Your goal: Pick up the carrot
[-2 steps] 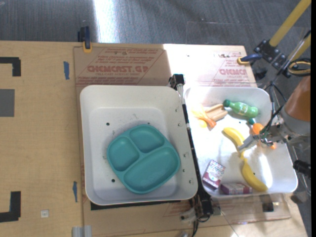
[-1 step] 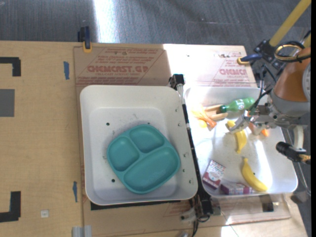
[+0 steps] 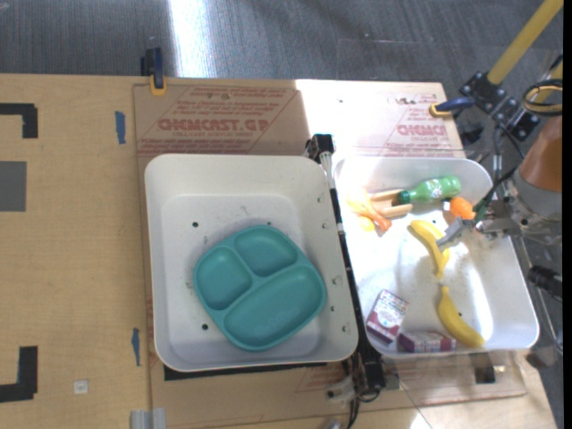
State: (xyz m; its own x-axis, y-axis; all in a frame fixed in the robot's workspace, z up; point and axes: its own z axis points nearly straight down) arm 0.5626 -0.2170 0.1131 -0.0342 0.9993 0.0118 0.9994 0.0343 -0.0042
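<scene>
The carrot (image 3: 460, 208), a small bright orange piece, lies in the right bin (image 3: 509, 280) near its far right side, just below the cap end of a green bottle (image 3: 431, 189). My gripper (image 3: 467, 226) reaches in from the right and hangs low over the bin, right beside and slightly in front of the carrot. Its tip is close to or touching the carrot; I cannot make out which. The wrist and cables hide the bin's right wall.
The right bin also holds two bananas (image 3: 431, 244) (image 3: 459, 320), a yellow-orange forked toy (image 3: 368, 213), a tan stick (image 3: 390, 197) and two small boxes (image 3: 386, 315) (image 3: 427, 340). The left bin (image 3: 179, 186) holds a teal divided plate (image 3: 259, 284).
</scene>
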